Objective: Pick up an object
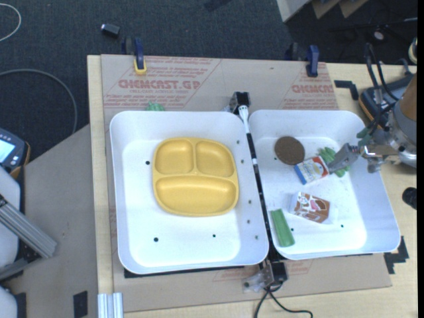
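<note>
- I am seeing several candidate objects lying in the right bin [377, 237], which is filling the right half of the frame.
- A small white, red and blue packet [311, 169] is sitting near the bin's middle, tilted, and a green item [331, 159] is lying just beside it at its upper right.
- A round brown disc [289, 150] is lying flat toward the upper left of that bin, just above the small packet.
- A white and brown wrapper [311, 207] is resting below the small packet, apart from it, in the lower middle of the bin.
- A green stick-shaped piece [282, 228] is lying along the bin's lower left side, close to the wall.
- I am watching the gripper [347, 155] reaching in from the right edge of the frame, its grey tip hanging over the green item and the small packet.
- I cannot tell how the gripper is set, nor whether it is touching anything beneath it.
- The arm [397, 128] is showing at the right edge, above the bin's upper right corner.
- The left bin [132, 244] is sitting side by side with the right one, and a yellow divided tray [195, 176] is lying flat in its upper middle.
- Both bins are resting on a brown board [199, 78] with red lettering, and two blue clamps [138, 52] are gripping its top edge.
</note>
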### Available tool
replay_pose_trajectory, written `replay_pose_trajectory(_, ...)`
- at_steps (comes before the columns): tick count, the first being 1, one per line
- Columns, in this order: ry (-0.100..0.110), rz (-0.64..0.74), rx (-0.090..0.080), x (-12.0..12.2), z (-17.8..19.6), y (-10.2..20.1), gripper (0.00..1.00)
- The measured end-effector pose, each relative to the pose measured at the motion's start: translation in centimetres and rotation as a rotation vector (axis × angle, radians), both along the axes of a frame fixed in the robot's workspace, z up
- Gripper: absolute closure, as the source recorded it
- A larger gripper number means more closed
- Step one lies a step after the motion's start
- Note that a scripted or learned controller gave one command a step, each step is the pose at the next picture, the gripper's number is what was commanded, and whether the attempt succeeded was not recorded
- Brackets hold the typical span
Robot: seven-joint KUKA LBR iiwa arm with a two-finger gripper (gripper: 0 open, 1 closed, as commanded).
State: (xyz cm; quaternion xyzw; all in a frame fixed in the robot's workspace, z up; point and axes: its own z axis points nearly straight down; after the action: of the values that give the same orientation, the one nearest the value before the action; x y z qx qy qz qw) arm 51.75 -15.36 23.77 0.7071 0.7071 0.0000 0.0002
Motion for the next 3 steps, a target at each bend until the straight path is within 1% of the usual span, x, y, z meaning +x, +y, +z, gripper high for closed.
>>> replay_pose_trajectory(1,-0.003,0.001,-0.001,0.1,1.1,0.0,1.00)
replay_pose_trajectory(2,0.011,0.006,0.006,-3.4,-5.7,7.7,1.00)
replay_pose_trajectory(3,0.004,0.005,0.003,-3.9,-5.3,14.9,1.00)
